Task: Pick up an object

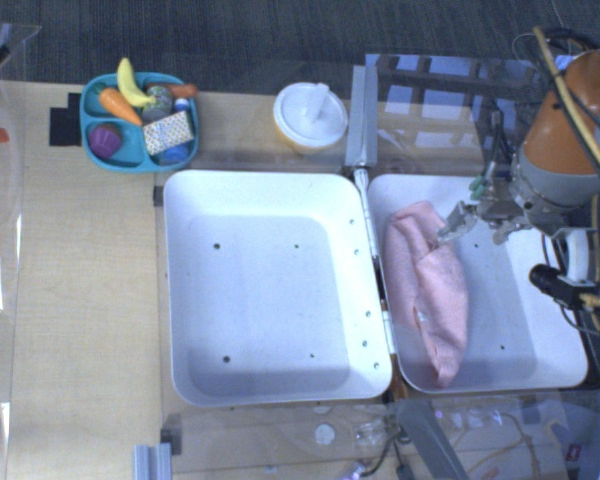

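Observation:
A pink cloth (428, 288) lies crumpled along the left side of the right bin (540, 358). My gripper (476, 228) hangs over the upper middle of that bin, just right of the cloth's top end. It is open, and its left fingertip (449, 231) is at the cloth's upper right edge. Nothing is between the fingers. The grey arm with its orange band (570, 118) comes in from the right.
The left bin (180, 268) sits beside the right one, split from it by a shared rim. Behind the bins stand a blue tray of toy food (140, 120) and a white lidded bowl (310, 115). A metal frame (430, 78) rises behind the right bin.

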Robot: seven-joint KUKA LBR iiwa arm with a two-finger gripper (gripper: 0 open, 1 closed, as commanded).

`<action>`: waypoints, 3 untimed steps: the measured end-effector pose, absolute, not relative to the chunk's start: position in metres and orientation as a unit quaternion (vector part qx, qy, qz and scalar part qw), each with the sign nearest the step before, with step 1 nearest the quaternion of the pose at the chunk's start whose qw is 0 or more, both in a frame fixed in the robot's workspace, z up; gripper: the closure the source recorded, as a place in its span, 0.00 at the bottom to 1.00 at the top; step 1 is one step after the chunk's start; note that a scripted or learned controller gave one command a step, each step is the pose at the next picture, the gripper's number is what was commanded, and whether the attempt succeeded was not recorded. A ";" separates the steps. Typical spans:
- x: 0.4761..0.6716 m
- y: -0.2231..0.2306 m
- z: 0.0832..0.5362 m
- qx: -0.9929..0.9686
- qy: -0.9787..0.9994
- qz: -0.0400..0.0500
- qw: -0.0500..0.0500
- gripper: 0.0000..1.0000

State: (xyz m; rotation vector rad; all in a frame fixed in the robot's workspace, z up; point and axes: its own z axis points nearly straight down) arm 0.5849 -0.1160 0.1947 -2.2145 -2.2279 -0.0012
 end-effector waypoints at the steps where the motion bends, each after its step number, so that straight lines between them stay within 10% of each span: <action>1: 0.600 -0.114 0.098 -0.633 -0.774 -0.002 -0.003 0.00; 2: 0.611 -0.095 0.089 -0.583 -0.813 -0.003 -0.005 0.00; 3: 0.662 -0.094 0.088 -0.608 -0.794 -0.002 -0.004 0.00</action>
